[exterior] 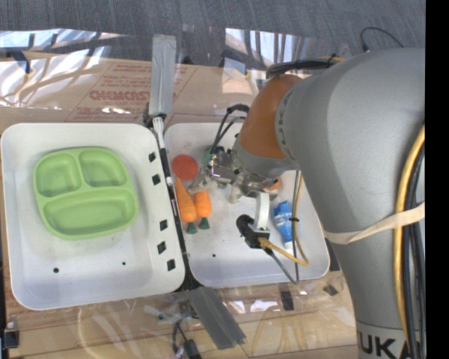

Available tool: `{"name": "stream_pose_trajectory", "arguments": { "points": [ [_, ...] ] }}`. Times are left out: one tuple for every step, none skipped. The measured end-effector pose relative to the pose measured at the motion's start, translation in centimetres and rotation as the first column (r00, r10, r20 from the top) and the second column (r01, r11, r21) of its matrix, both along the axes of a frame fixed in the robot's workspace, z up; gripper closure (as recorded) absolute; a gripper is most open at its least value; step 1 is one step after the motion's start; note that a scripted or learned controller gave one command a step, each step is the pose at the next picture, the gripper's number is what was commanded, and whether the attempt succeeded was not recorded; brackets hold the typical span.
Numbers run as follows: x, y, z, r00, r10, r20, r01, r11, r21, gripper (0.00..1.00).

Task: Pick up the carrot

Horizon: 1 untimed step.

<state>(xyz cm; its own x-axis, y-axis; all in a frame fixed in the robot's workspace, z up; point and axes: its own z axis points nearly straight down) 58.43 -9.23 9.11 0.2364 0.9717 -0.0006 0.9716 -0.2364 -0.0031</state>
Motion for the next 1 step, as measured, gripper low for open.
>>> {"name": "stream_pose_trajectory", "arguments": {
  "points": [
    [-0.08,0.09,0.85,1.000,0.005,-0.005,-0.005,1.000,0.001,1.00]
  ]
}}
